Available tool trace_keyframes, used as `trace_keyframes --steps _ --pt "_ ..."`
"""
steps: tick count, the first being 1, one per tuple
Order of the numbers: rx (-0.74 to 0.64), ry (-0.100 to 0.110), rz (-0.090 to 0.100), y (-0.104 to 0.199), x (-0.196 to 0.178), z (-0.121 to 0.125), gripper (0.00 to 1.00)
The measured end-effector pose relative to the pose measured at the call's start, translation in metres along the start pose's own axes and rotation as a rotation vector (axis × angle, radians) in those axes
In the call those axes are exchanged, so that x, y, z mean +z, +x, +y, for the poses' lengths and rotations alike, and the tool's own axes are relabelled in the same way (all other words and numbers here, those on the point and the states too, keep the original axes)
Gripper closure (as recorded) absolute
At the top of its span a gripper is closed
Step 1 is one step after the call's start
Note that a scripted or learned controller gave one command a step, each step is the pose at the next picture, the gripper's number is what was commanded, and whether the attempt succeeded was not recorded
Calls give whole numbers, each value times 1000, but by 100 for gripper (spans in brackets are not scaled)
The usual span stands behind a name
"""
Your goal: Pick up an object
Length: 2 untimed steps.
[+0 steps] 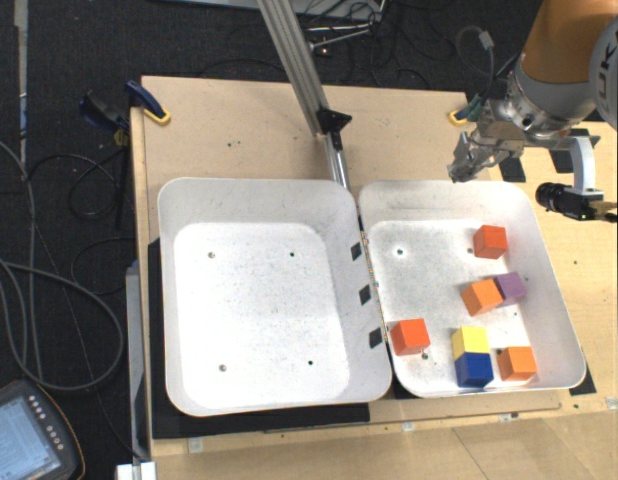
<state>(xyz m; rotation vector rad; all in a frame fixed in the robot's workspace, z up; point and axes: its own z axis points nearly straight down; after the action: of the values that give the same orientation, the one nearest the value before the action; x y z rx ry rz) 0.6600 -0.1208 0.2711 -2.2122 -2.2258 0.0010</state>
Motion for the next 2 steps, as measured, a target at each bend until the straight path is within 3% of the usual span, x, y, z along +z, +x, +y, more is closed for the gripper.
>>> trace_keyframes --steps 2 --pt "-2 -1 0 116 11 -27 100"
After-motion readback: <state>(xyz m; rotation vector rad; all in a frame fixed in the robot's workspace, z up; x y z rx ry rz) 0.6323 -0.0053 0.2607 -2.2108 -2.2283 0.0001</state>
